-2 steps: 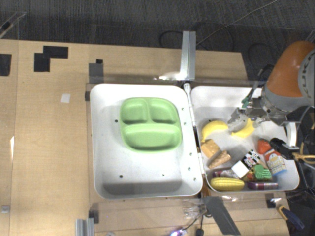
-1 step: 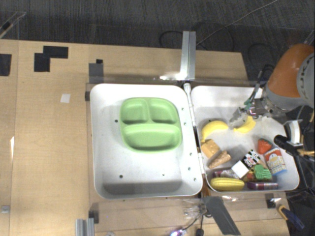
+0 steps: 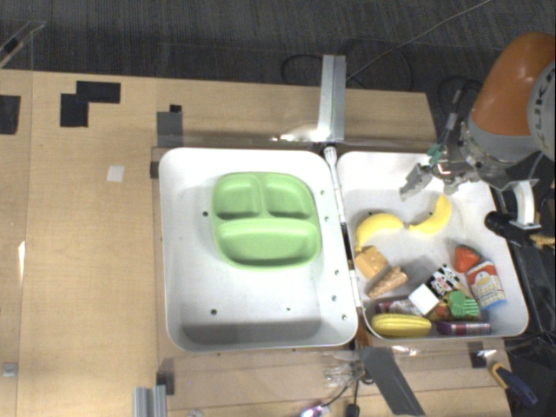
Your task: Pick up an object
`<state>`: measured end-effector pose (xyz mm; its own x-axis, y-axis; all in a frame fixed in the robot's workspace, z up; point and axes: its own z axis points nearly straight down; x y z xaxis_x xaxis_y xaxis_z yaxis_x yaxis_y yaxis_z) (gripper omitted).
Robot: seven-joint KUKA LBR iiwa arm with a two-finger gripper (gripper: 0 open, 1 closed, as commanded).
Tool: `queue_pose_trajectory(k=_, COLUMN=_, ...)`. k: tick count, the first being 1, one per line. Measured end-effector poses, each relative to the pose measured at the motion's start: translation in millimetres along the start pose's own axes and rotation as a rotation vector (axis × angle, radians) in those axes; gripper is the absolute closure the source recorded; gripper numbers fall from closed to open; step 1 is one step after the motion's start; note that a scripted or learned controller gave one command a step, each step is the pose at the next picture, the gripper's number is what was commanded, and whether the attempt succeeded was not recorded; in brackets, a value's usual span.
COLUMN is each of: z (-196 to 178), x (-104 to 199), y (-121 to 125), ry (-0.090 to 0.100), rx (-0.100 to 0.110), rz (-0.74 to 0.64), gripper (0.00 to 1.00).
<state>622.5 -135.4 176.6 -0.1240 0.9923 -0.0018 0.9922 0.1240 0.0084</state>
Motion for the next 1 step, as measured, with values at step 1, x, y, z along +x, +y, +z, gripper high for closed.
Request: queue_pose_trajectory(k=1, z=69.2, x=-25.4, y=-23.2, ry=-0.01, rx=-0.02, rz=0.019, gripper=0.0)
